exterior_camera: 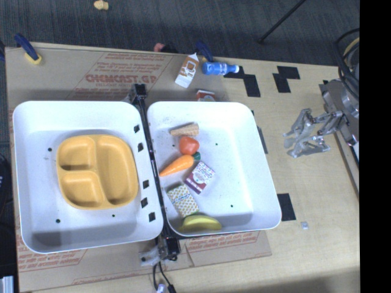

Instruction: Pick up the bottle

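Bottle [219, 69] lies on the bench [305, 188] behind the bins, well left of and beyond the claw [308, 140], whose fingers spread apart, empty. Approach step: next, reach across to it.

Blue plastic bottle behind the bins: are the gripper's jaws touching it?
Apart. The camera view shows bare bench between the blue plastic bottle, lying behind the right white bin, and the gripper far to its right.

A robotics lab; clamped white bins [36, 121] of toy food [177, 165], taped bench [305, 243], dark carpet [183, 11].
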### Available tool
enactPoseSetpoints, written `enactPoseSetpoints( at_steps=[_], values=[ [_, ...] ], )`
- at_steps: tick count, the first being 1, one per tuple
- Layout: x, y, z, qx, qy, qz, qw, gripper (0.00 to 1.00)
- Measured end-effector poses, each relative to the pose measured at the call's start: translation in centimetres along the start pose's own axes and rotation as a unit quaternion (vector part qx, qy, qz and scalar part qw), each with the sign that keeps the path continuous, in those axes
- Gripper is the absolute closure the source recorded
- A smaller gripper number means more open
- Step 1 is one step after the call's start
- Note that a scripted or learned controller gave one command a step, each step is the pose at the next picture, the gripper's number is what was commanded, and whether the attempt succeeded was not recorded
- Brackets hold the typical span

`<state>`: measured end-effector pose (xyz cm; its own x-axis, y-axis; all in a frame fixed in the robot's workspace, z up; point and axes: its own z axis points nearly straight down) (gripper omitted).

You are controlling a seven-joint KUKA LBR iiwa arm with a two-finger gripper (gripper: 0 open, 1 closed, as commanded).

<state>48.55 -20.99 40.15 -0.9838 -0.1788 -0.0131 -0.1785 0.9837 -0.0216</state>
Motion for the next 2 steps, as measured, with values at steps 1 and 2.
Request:
enactPoseSetpoints(
  at_steps=[1, 2],
  values=[
    [-0.1, 0.0, -1.1, 0.001, -0.001, 0.001, 1.0, 1.0],
    [-0.2, -0.1, -2.2, 0.003, -0.002, 0.001, 1.0, 1.0]
  ],
)
